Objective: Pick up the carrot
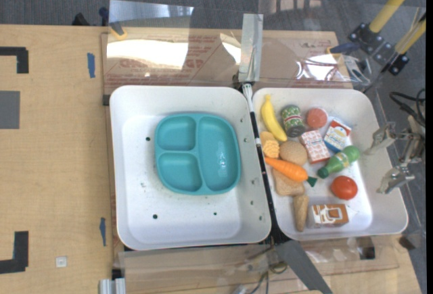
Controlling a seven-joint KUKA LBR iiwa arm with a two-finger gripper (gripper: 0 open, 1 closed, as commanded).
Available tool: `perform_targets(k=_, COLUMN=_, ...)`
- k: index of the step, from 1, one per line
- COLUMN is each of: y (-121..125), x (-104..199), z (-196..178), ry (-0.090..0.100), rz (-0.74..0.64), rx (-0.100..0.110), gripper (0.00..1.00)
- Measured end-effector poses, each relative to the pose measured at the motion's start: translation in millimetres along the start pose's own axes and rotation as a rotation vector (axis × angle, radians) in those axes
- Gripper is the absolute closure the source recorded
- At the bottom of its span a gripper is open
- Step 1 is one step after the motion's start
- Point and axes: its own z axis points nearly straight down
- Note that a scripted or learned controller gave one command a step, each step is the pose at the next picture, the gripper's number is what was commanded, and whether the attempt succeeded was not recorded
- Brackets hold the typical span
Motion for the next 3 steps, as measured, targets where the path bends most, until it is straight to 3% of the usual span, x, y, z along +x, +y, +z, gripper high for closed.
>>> perform_targets(k=1, y=43, x=19, z=97, ry=-0.012, rz=0.069, rx=0.003, gripper=0.0)
perform_targets(k=2, y=94, x=-19, z=109, ry=-0.032, rz=0.028, rx=0.018, gripper=0.0)
perform_targets(k=3, y=105, x=-36, z=108, ry=-0.039, rz=0.017, rx=0.02, gripper=0.0)
